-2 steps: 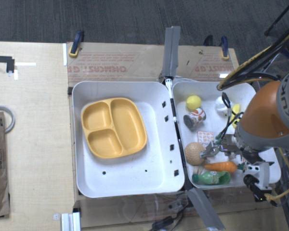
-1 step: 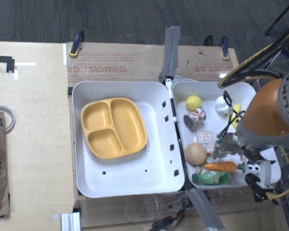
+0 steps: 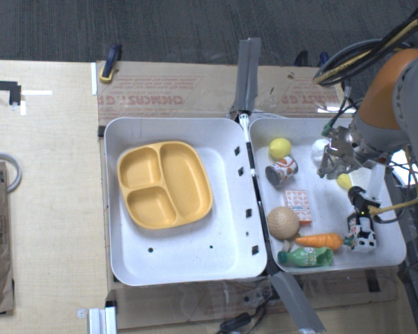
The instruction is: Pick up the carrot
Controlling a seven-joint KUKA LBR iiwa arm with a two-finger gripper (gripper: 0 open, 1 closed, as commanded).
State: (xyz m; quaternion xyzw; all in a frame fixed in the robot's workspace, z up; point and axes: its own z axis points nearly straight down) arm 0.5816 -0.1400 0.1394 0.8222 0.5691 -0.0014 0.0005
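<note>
The carrot (image 3: 319, 241) lies on its side near the front edge of the right bin (image 3: 390, 252), its thick end pointing right, just behind a green packet (image 3: 306, 257) that sits against the front wall. A tan ball (image 3: 283, 223) rests just left of the carrot, with a small red-and-white card (image 3: 299, 206) beside it toward the bin's middle. At the carrot's right tip stands a small black-and-white cow figure (image 3: 362, 232) close to the front right corner. Farther back, a yellow ball (image 3: 280, 147) and a striped can (image 3: 283, 170) sit near the left wall. The gripper (image 3: 332, 160) hangs over the back right part of the same bin, well apart from the carrot and holding nothing that shows; whether its fingers are apart or together cannot be told from this slant. Something yellow (image 3: 345, 181), perhaps another ball, peeks out just below it. The left bin (image 3: 125, 242) carries a yellow divided plate (image 3: 165, 184) toward its back left
</note>
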